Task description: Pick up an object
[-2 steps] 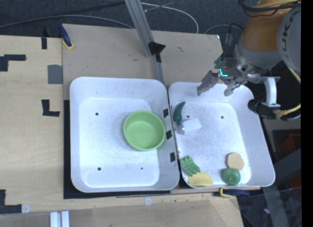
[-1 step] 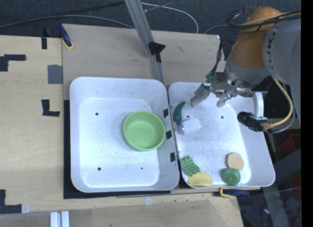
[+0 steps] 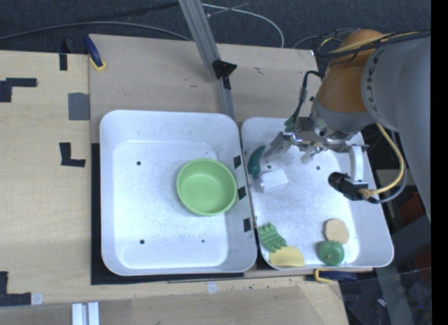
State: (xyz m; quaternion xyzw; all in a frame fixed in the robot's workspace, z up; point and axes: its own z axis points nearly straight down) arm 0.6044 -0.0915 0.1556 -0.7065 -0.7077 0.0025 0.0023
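Pale wooden boards make up the bench [image 3: 161, 78], with dark carpet behind it and two shallow white bins sitting side by side on top. From the right the grey arm [image 3: 399, 71] leans in over the right bin [image 3: 378, 236], its orange band [image 3: 346, 82] bulging just above the wrist and the wrist bent downward and toward the divide between the bins. The gripper [image 3: 269, 154] hangs low at that bin's upper left corner, angled down to the left; from where I stand I cannot tell whether it is parted or closed, since the metal parts blur together there.

Right at its tip lies a dark green curved object [image 3: 255, 160], pressed close to the bin's left wall, and I cannot tell whether anything grips it. Just below the tip rests a small white block [image 3: 273, 178]. Behind the gripper, toward the arm, a black cable fitting [image 3: 346, 185] dangles with a yellow hose looping from it.

Further from the tool, along the near edge of the same bin, sit a leafy green toy [image 3: 271, 235], a yellow wedge [image 3: 288, 256], a round green ball [image 3: 331, 251] and a tan oval piece [image 3: 337, 230] just above the ball.

Across the divide, well apart from the gripper, the left bin [image 3: 126, 141] carries a light green bowl [image 3: 206, 187], upright. A grey pole [image 3: 199, 26] slants up beyond the bins.
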